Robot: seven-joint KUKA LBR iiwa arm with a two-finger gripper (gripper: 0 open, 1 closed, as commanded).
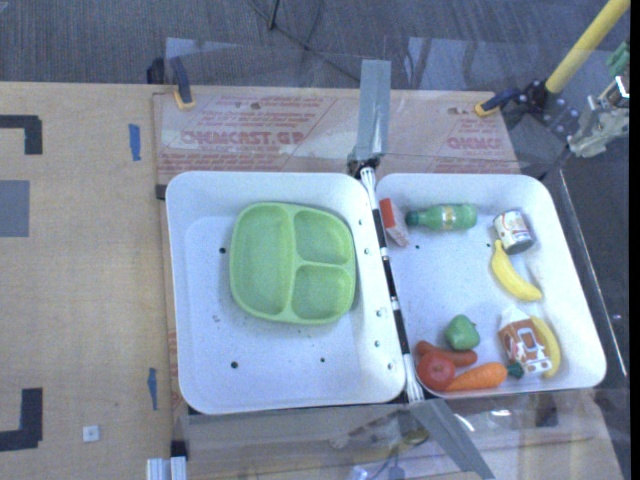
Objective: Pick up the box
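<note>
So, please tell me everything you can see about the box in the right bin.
The box is small, red or orange with a white face, and looks like cardboard. It lies flat, long side running along the divider, at the left edge of the right bin, near the back. It rests against or very close to that wall. The green bottle lies just to its right, apparently not touching. Its print is too small to read.

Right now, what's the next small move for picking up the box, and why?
Probably swing the arm in over the right bin and stop above the red box: it lies against the bin's left wall, just apart from the green bottle.
</note>
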